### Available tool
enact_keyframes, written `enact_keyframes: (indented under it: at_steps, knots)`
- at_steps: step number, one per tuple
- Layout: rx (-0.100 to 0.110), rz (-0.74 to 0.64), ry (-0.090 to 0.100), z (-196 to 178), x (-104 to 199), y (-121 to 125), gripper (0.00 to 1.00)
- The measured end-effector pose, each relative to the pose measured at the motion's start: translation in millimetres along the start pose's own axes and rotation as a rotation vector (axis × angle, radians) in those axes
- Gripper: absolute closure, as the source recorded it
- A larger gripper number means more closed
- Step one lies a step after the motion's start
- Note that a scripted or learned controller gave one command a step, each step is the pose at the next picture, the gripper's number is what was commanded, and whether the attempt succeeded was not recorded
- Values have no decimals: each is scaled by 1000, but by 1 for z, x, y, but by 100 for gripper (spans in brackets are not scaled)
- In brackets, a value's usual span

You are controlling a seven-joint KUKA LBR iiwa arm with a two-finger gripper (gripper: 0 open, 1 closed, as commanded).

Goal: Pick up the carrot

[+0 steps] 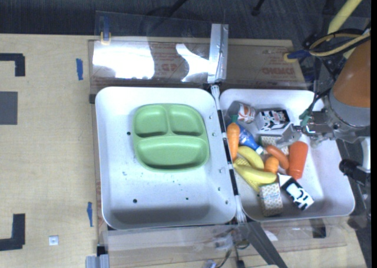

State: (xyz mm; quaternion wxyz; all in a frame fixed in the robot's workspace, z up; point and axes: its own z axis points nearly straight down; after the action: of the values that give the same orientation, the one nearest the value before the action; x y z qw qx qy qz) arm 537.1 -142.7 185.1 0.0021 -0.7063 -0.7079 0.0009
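The wooden desk (47, 143) carries two shallow white bins side by side. The left bin (112, 161) holds a green divided plate (171, 134) set toward its far half, with bare white floor in front of the plate and along its sides. The right bin (330, 184) is crowded down its left half, while its right half is mostly open floor up to the right wall.

The grey arm (353, 102), with its orange band, comes in over the right bin's right rim, and its gripper (300, 128) reaches leftward toward the pile. The grasping end blends into the clutter there, so I cannot tell whether the fingers are apart or together.

The carrot (234, 141) lies against the right bin's left wall, next to the divider, running front to back. It sits well to the left of the gripper, with a black-and-white carton (272, 119) and other small items between them. Just beside the gripper lies a stubby orange-red piece (298, 159). Yellow bananas (252, 166) lie in front of the carrot, touching it.
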Motion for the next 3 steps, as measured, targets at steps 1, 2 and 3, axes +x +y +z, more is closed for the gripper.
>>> enact_keyframes:
  at_steps: [1,2,3]
  knots:
    - [-3,-26,9,85,-19,-1,0]
    - [-13,-87,-3,99,-15,-42,0]
    - [-3,-77,-2,5,-5,-23,0]
